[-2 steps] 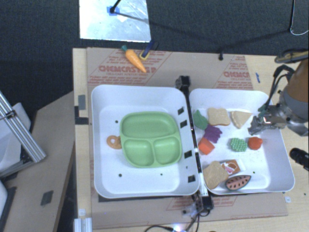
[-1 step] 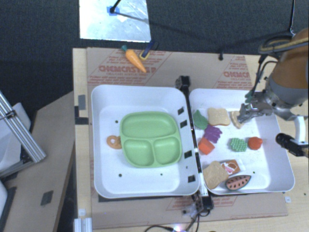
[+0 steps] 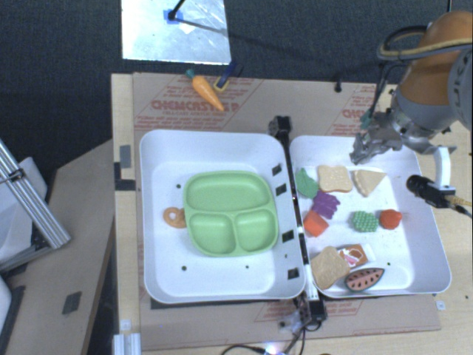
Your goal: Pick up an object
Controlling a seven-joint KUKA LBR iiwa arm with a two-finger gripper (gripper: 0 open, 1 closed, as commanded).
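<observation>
The arm enters from the right, its orange band high at the upper right corner. The gripper (image 3: pixel 365 148) hangs over the far edge of the right bin (image 3: pixel 425 235), just above and right of the bread slice (image 3: pixel 334 178). Nothing is seen between the fingers; whether they are spread or closed cannot be told from this slanted view.

Right bin contents, all loose on the bin floor:
- bread slice near the far left, with a wedge-shaped pale piece (image 3: pixel 369 181) just beside it to the right.
- green leafy piece (image 3: pixel 306 183) at the left wall, near the divider.
- purple piece (image 3: pixel 326 203) below the bread slice, touching or nearly touching an orange-red piece (image 3: pixel 315 224) beneath it.
- green knobbly piece (image 3: pixel 363 220) mid-bin, with a red tomato-like piece (image 3: pixel 389 218) just beside it to the right.
- second bread slice (image 3: pixel 329 267) at the near left, partly overlapping a small flat pink-and-white piece (image 3: pixel 353 255).
- watermelon slice (image 3: pixel 364 279) at the near edge, just right of the second bread slice.

Left bin (image 3: pixel 159 198): a green divided tray (image 3: pixel 229 213) sits at centre, three compartments. A small brown ring (image 3: pixel 174 217) lies just beside the tray's left edge.

On the bench (image 3: pixel 310 102) beyond the bins: an orange carrot (image 3: pixel 207 92), lying at a slant, apart from both bins.
</observation>
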